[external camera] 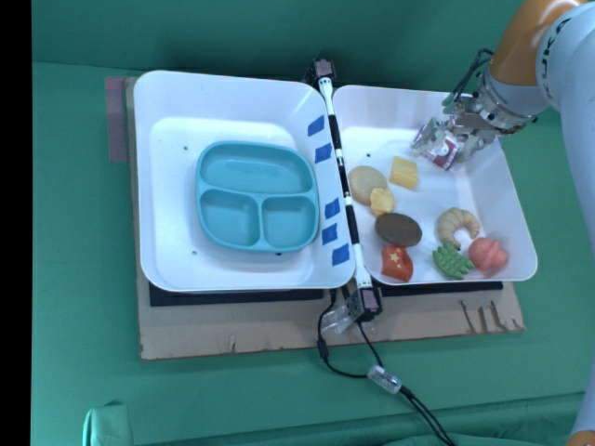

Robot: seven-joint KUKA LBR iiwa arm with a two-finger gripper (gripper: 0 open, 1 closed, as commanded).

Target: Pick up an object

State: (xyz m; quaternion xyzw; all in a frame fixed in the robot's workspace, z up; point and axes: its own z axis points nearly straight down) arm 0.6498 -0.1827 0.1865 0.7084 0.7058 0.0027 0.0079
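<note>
A: What's in the left bin [163, 96]?
B: A teal tray [256, 196] with 3 compartments.
A: And the right bin [517, 214]?
B: Toy food: a potato [366, 178], a cheese wedge [403, 172], a brown patty [398, 229], a red piece [397, 264], a croissant [458, 221], a green leaf [452, 262] and a pink piece [488, 254].
A: The gripper [448, 142]?
B: Over the far right of that bin, clamped on a red-and-white wrapped item [437, 147].
</note>
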